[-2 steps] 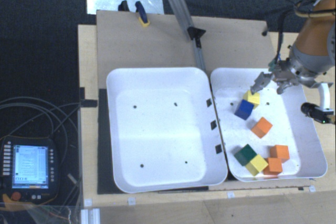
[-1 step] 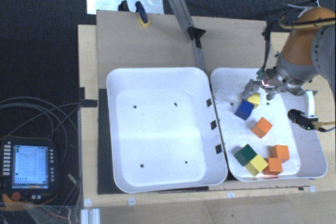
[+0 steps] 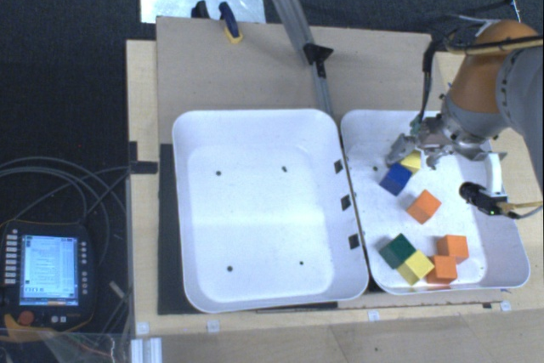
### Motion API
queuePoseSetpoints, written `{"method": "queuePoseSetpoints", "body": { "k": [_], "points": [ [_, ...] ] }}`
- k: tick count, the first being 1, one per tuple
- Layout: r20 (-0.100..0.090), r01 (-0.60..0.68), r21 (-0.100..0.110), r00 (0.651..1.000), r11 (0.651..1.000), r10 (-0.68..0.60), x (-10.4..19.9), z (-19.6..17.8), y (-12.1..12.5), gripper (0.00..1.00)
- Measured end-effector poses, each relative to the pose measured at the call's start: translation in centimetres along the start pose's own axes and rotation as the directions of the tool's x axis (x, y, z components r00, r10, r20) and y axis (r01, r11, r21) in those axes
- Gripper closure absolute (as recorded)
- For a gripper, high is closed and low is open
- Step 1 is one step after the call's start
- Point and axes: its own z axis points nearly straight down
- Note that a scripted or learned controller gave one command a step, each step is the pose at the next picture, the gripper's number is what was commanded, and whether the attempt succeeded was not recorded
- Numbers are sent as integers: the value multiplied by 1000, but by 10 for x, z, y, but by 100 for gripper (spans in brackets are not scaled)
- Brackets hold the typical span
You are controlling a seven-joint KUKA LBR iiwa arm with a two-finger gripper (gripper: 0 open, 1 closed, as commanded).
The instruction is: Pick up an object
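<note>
**A:** Where do you have the end effector [image 3: 414, 150] right now?

**B:** You see it low over the right-hand shallow white plastic bin [image 3: 510, 263], in that bin's upper part. The grey arm with the orange band [image 3: 489, 81] comes in from the right and bends down to it.

**A:** Is it gripping anything?

**B:** You can make out metal fingers [image 3: 398, 152] spread to either side of a small yellow cube [image 3: 411, 162], which sits right at their tips. Whether they are pressed onto it or just standing around it, you cannot tell from this angle.

**A:** What lies closest to it?

**B:** Just below and left of the end effector you find a small blue cube [image 3: 395, 179], touching the yellow one at a corner. Further below, slightly right, sits a small orange cube [image 3: 424, 206], apart from both.

**A:** And the rest?

**B:** Well below the end effector, near the bin's front edge, you have a cluster: a dark green cube [image 3: 397, 251], a second yellow cube [image 3: 416, 267] touching it, and two more orange cubes [image 3: 447, 258] just beside those, one against the other.

**A:** The other bin?

**B:** The left-hand shallow white plastic bin [image 3: 195, 140] lies well to the left of the end effector, edge to edge with the right one on the pale wooden desk [image 3: 365, 68].
</note>
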Motion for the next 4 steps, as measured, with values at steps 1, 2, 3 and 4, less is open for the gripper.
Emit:
{"method": "queuePoseSetpoints", "body": {
  "k": [1,2,3,4],
  "points": [
    [0,3,-3,1000,1000,-3,0,-12,1,100],
    [1,-2,-6,1000,1000,2,-10,-66,0,100],
    [1,-1,-5,1000,1000,1,-10,-114,-7,100],
    [0,1,-5,1000,1000,-1,-10,-153,-6,100]
  ]
}}
